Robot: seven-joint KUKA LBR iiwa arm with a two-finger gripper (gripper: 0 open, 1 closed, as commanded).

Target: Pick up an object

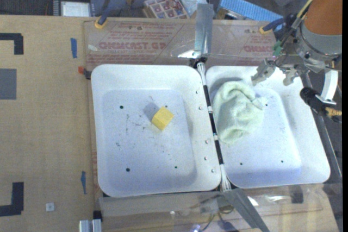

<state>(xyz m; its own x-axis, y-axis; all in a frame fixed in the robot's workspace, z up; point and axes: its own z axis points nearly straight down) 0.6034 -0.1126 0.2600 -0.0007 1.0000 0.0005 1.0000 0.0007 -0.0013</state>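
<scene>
A small yellow block [162,118] lies near the middle of the left bin [109,84]. A crumpled pale green cloth [236,111] rests in the left part of the right bin [304,160], against the divider. My gripper [274,74] hovers over the back edge of the right bin, just right of and behind the cloth's top. It is open, its two fingers spread apart with nothing between them. One fingertip [259,74] is close to the cloth's upper right corner.
The two bins meet at a metal divider [209,117]. A clear plastic wall [163,43] stands behind them. Boxes and cables crowd the back. The wooden bench [43,117] spreads out to the left.
</scene>
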